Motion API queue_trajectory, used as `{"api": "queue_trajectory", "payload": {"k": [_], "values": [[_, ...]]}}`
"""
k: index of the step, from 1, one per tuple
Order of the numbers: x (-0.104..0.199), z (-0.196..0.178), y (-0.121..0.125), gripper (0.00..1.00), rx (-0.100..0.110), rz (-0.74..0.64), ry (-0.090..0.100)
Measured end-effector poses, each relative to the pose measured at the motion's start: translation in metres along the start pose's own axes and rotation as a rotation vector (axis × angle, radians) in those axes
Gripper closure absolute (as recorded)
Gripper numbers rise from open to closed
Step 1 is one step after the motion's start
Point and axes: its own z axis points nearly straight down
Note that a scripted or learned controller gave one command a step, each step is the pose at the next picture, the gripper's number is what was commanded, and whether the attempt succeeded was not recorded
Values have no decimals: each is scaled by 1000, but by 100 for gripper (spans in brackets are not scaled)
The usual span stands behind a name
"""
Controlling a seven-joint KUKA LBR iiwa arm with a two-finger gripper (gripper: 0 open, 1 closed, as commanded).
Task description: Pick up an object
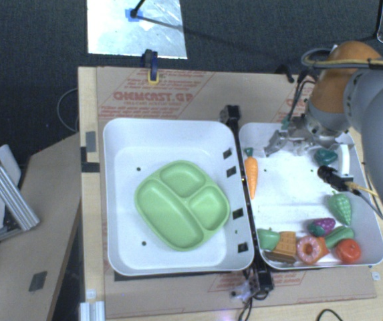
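Plastic toy food fills the right bin [271, 209], and any piece would serve as the pick. From the overhead camera, the carrot [250, 175] lies alone at the bin's 9 o'clock wall, long axis pointing 12 to 6; it looks light, stiff and a little slick, so I would pinch it across the thick upper half. Along the 6 o'clock edge I count about seven more pieces crowded together, among them one donut [309, 249], one tomato [349, 249] and one waffle-like block [285, 246]. The left bin [171, 136] holds one green divided plate [182, 204]. The end effector [286, 139] hangs over the right bin's 12 o'clock corner; whether it is open or closed I cannot tell, and it grips nothing visible.
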Motion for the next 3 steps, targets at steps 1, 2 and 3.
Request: {"api": "queue_trajectory", "payload": {"k": [1, 2, 3], "values": [[0, -12, 1, 100, -4, -2, -1], [-7, -59, 3, 100, -6, 5, -1], [-15, -109, 1, 100, -6, 6, -1]]}}
